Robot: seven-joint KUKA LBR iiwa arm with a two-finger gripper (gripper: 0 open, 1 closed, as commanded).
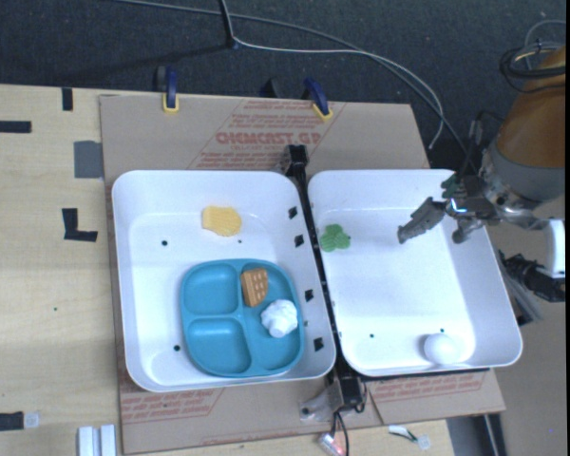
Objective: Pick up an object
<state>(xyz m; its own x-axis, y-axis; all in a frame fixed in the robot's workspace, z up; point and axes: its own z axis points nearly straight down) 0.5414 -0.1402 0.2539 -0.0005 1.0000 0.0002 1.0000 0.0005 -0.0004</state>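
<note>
White plastic is gleaming in the camera view as two shallow bins are sitting side by side on a cardboard sheet (266, 136) over the wooden tabletop (38, 283). Over the right bin (408, 283), at its two o'clock corner, the gripper (440, 221) is hovering with its two fingers spread apart, and nothing is sitting between them. A small green object (335, 238) is lying at nine o'clock in that bin, well apart from the gripper, and a white ball (444, 348) is resting near five o'clock. Over in the left bin (147, 255), a blue divided tray (214, 335) is carrying a waffle-like brown piece (255, 286) and a white lump (279, 318), while a yellow object (222, 220) is lying at twelve o'clock.
</note>
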